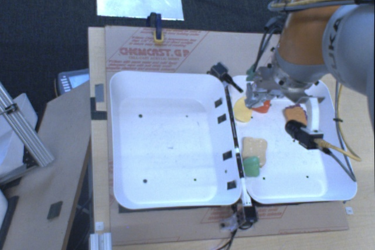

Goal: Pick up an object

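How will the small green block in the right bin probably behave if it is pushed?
The green block looks squat, so it would probably slide rather than roll. It touches the beige piece and lies near the bin wall, so it may jam there.

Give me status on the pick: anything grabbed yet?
Done: the arm has reached the right bin, with the pincer low over the red object beside the yellow disc. In hand: nothing visibly held; whether it is closed on the red object can't be told. Left: grasp and lift. The beige piece, green block and orange piece lie untouched in the same bin.
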Robot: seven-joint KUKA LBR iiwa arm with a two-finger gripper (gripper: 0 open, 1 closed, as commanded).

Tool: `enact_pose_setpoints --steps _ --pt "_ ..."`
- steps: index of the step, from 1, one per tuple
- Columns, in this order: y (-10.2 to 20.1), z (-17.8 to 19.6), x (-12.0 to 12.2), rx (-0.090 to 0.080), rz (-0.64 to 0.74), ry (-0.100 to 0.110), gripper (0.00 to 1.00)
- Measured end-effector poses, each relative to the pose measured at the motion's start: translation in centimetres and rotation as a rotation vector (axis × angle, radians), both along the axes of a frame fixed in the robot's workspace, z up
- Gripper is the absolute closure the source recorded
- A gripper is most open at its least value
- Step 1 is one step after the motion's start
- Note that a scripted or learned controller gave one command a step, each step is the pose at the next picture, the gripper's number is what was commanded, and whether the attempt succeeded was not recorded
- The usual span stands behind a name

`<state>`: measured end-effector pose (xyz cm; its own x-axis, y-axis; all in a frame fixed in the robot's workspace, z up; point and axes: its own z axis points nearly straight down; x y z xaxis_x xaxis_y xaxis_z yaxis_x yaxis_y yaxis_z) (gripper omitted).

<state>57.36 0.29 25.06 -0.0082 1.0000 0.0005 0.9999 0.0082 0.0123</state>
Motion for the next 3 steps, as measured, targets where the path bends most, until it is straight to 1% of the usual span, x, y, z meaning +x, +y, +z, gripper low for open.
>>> enact_pose_setpoints --steps 1,2,3 --pt "0.9 -7.0 -5.6 0.001 -0.007 0.021 1.00" --pt "3.5 -6.6 -0.3 0.000 -0.002 0.008 1.00" --pt "17.7 6.2 2.8 0.010 0.009 -0.004 1.00"
